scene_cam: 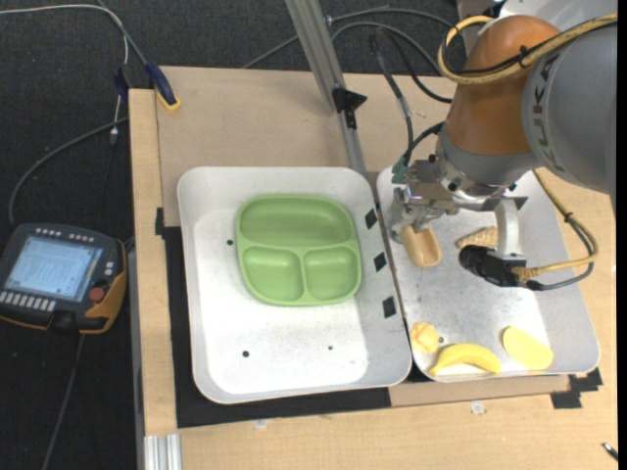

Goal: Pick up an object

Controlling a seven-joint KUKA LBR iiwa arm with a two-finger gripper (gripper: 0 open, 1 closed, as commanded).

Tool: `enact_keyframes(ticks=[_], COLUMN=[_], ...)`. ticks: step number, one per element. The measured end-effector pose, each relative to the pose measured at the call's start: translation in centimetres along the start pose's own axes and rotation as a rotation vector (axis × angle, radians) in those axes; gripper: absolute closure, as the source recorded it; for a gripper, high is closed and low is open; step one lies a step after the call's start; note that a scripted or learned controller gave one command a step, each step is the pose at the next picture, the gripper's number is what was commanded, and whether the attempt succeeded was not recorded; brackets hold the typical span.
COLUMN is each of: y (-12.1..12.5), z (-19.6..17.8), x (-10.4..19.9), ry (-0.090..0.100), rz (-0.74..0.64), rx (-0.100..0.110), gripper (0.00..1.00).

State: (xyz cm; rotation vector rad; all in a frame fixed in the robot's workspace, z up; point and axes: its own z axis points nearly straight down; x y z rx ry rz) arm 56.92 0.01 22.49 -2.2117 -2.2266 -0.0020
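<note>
My gripper (415, 219) hangs over the left part of the right bin (578, 336), close to the wall between the bins. Directly under it is a tan, rounded block (424, 249), whose top end reaches up against the gripper's underside; I cannot tell whether it rests on the bin floor or is lifted. A pale tan ridged piece (479, 237) lies just to the right. At the bin's front lie a yellow banana (463, 359), a yellow rounded slice (527, 349) and a small pale yellow piece (424, 336).
A green divided plate (297, 248) sits in the left bin (211, 360). A black part with a yellow cable (490, 264) hangs off the arm over the right bin. A slanted metal pole (328, 67) rises behind the bins. A teach pendant (59, 277) lies off the bench at left.
</note>
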Motion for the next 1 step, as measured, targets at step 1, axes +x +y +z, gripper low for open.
enact_keyframes(ticks=[1], y=[-1.98], z=[0.75], x=[4.88], ry=[0.0], rz=[0.001], rx=[0.003], gripper=[1.0])
